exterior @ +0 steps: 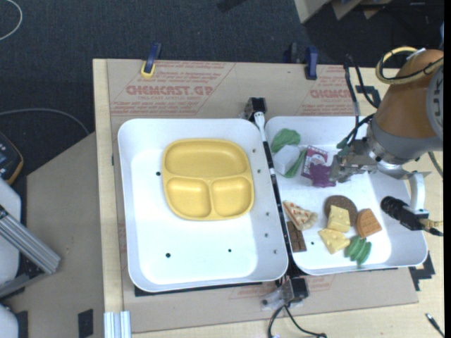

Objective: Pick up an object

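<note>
Counter: right bin (pixel 403 255); tool (pixel 347 166), grip state unclear, beside purple packet (pixel 318 166). Risk: crowded food nearby, likely missed grasp.

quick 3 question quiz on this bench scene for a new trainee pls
1. True or false: the yellow three-compartment plastic tray lies in the right white bin.
2. Which item is nearest the arm's hand?
A. the purple packet
B. the green bean pod
C. the pizza slice toy
3. Fill in: the yellow clamp grips the board's ____ edge.

Key: 1 false, it lies in the left white bin; 2 A; 3 far.
</note>
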Action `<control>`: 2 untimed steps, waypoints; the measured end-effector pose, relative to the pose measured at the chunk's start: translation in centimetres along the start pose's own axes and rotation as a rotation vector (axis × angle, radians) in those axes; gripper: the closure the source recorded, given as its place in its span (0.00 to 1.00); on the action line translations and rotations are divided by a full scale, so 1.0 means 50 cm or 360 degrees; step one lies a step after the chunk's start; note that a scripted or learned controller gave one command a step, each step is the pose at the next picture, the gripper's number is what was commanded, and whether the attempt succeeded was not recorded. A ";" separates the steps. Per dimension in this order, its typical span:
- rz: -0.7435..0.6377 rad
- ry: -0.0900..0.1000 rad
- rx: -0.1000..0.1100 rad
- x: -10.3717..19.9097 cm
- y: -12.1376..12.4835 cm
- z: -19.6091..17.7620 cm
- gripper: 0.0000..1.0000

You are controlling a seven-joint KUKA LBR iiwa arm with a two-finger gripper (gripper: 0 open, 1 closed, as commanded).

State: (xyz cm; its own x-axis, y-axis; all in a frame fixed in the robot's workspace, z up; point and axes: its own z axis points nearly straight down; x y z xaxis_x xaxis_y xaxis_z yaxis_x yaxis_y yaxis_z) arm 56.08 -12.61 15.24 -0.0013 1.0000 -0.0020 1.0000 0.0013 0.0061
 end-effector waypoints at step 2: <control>0.0000 0.0001 0.0003 -0.011 -0.006 -0.147 1.00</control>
State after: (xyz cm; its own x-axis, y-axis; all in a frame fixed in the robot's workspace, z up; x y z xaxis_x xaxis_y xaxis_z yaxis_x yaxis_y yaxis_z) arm 55.74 -13.16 22.57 -0.0013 1.0000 -0.0015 1.0000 0.0013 0.0045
